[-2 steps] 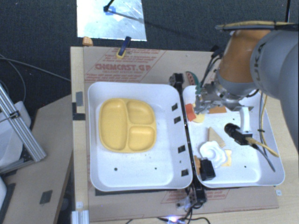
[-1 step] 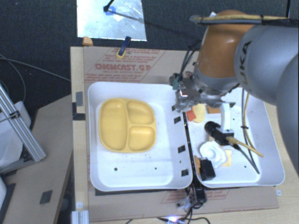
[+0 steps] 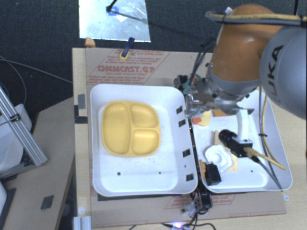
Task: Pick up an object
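Hanging over the far part of the right bin [image 3: 276, 172], the arm [image 3: 244, 47] is taking up most of that side. You are seeing its gripper [image 3: 193, 104] sitting low at that bin's far left corner, right by the edge the two bins share. Whether it is released or clenched, you cannot tell, and nothing is showing as held.

The left bin [image 3: 139, 88] is holding one yellow divided plate [image 3: 130, 128], lying flat and roughly centred, with its two small compartments on the right. The right bin is carrying the small stuff: a white lump [image 3: 217, 155] left of middle, a black block [image 3: 213, 174] at the near left corner, and a pale yellow piece [image 3: 205, 119] just right of the gripper.

On progress, you are looking at an approach at most. No lift is showing, so grasping and raising are both left to do.

The likeliest target is looking like the pale yellow piece, being closest. It is partly tucked under the arm, so its long axis and pointing are not reading clearly. The black block's long axis is running near-far, with the near end leaning slightly right.
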